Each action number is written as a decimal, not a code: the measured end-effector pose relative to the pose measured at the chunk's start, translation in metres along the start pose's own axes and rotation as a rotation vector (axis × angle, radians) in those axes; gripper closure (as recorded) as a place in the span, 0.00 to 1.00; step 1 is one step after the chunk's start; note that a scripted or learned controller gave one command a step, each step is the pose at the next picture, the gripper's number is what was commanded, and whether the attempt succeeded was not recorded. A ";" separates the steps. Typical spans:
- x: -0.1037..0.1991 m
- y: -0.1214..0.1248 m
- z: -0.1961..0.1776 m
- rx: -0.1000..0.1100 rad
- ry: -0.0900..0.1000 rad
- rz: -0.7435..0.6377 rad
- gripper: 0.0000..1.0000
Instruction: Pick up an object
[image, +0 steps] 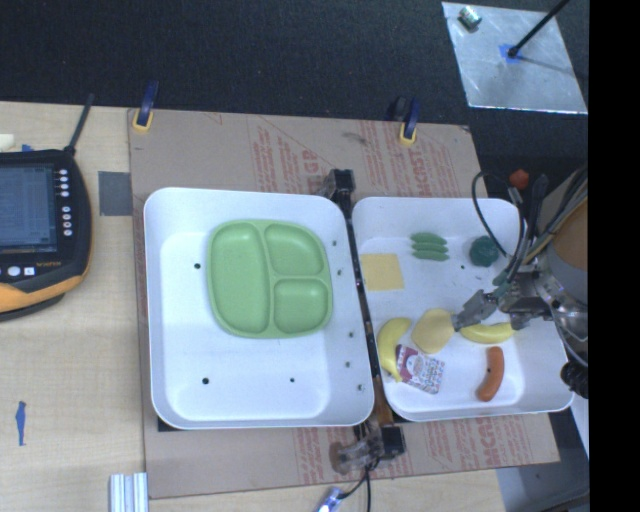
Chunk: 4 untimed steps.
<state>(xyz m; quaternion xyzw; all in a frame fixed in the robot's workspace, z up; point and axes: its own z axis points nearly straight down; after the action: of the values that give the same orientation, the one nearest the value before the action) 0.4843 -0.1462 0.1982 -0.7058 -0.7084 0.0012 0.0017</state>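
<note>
The right bin (452, 405) holds several toy foods: a yellow cheese square (382, 271), a green pea pod (430, 246), a dark green round piece (485, 251), a banana (391, 346), a pale yellow rounded piece (433, 328), a small yellow banana-like piece (488, 333), a red sausage (489, 376) and a red and white packet (423, 371). My gripper (478, 312) reaches in from the right. It hangs low between the pale yellow piece and the small yellow piece, just above the latter. Nothing is visibly lifted.
The left bin (180, 380) carries a green divided plate (268, 277). A tablet controller (35, 225) lies on the bench at far left. Black cables (497, 215) loop over the right bin's far right corner. Clamps hold the bins where their edges meet.
</note>
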 end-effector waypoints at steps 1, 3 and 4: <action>0.022 0.067 0.084 0.001 -0.002 -0.002 0.00; -0.004 0.099 0.096 0.001 -0.001 0.000 0.00; -0.067 0.172 0.034 -0.004 -0.002 -0.001 0.00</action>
<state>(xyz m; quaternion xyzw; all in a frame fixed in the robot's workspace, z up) 0.6567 -0.2124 0.1635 -0.7055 -0.7087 0.0004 -0.0004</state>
